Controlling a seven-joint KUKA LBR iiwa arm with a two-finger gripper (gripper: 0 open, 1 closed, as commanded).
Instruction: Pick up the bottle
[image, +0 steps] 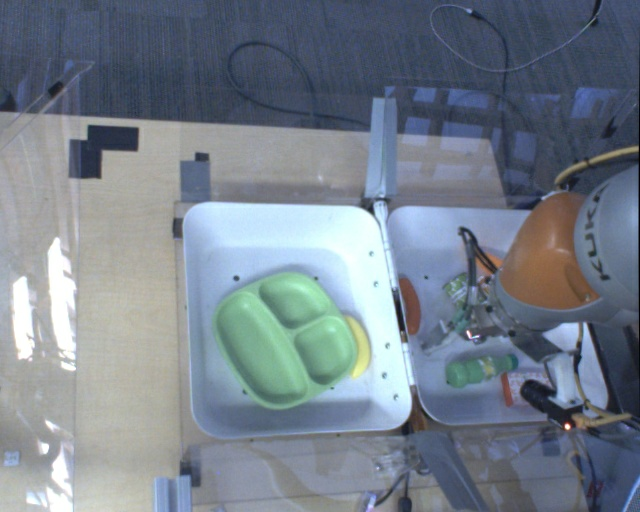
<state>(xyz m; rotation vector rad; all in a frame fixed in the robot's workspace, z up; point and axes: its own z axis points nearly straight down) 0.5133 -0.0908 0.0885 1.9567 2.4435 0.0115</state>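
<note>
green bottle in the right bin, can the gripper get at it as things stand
Probably yes. The green plastic bottle lies on its side in the right white bin, its top side uncovered, and the gripper hangs just above it. Clutter lying close behind it could crowd the fingers.

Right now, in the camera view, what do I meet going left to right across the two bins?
Green divided plate → yellow thing under its right edge → orange thing by the divider → green bottle → the arm's orange band.
</note>
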